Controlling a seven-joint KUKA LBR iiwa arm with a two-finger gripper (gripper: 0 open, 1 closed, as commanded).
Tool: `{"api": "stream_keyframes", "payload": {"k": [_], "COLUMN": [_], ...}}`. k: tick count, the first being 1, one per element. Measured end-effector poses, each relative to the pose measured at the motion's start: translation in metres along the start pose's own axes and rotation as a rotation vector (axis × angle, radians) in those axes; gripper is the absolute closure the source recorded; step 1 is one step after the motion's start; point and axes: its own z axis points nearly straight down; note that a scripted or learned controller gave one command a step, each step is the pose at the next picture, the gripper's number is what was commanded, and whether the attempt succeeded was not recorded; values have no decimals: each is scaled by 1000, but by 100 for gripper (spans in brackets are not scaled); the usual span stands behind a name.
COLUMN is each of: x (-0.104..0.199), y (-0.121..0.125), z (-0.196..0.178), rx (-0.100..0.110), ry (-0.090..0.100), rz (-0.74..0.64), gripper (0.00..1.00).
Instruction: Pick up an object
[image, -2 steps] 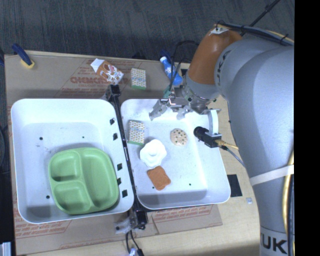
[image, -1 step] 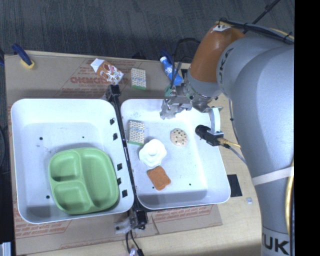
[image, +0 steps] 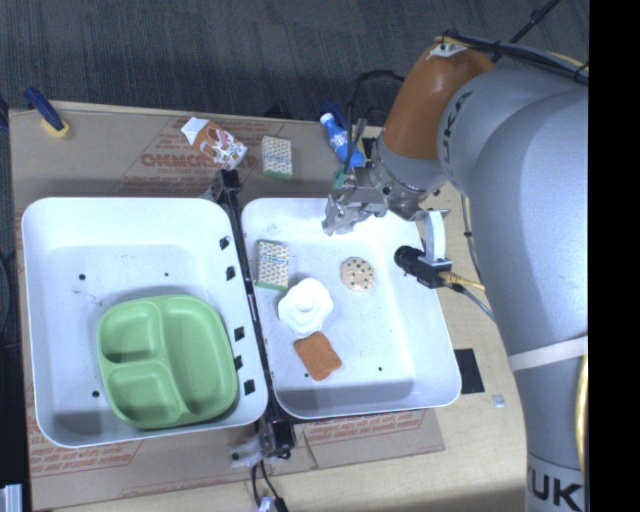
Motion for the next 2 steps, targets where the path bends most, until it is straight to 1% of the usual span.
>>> {"api": "stream_keyframes", "payload": {"k": [1,2], "x": [53,53], "y": [-102,-102], "z": [-37,-36], "rx": [1,1], "ry": [-1,-1], "rz": [7,7], "gripper": [100,0]}}
